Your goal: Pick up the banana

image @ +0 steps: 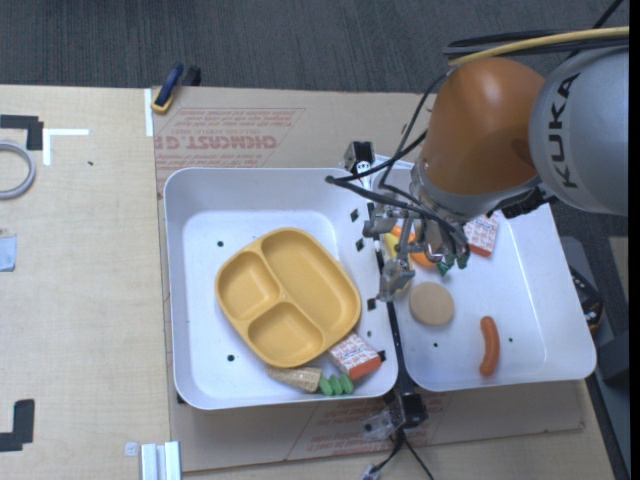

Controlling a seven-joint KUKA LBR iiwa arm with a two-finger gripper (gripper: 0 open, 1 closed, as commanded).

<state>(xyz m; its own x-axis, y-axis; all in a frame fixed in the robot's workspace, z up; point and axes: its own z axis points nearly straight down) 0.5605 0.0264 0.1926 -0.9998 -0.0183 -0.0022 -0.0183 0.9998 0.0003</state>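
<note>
Divided plate (287, 296) lay mid left bin (190, 268). Small carton (356, 357) and wedge-shaped piece (296, 377) sat by that bin's near edge. In right bin (560, 298): round cookie (433, 304) near left edge, sausage (488, 345) toward near right corner, packet (482, 235) by far edge.

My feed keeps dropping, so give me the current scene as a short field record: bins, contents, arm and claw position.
left bin: yellow divided plate, small carton, green item, beige piece
right bin: round tan item, sausage, red-and-white packet, orange item partly hidden by the claw
banana: not clearly identifiable
arm: over right bin's left part
claw: near the divider between the bins, finger state unclear
</note>
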